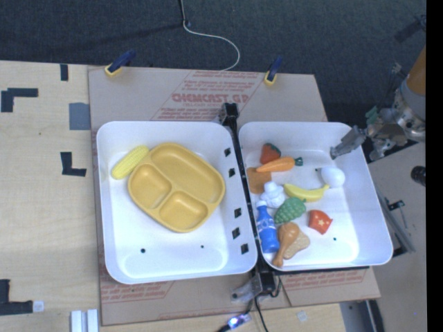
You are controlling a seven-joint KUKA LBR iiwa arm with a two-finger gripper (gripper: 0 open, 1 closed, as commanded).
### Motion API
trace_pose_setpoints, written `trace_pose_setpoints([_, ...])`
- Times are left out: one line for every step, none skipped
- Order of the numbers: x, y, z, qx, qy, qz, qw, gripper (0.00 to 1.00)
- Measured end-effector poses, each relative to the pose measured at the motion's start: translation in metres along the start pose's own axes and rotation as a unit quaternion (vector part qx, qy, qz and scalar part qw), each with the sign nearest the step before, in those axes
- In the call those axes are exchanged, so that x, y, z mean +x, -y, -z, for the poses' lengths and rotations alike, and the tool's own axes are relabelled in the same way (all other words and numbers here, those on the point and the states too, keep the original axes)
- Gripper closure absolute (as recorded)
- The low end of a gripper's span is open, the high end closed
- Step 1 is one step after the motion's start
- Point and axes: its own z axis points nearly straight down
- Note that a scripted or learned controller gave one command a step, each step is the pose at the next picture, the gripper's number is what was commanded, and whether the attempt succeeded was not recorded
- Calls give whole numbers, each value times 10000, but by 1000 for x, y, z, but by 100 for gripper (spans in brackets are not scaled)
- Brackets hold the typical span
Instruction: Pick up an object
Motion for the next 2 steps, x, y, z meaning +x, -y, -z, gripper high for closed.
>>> trace_pose_setpoints([1,-2,8,-62,14,20,10000,0])
trace_pose_setpoints([-1,4,-39,-45,15,20,10000,0])
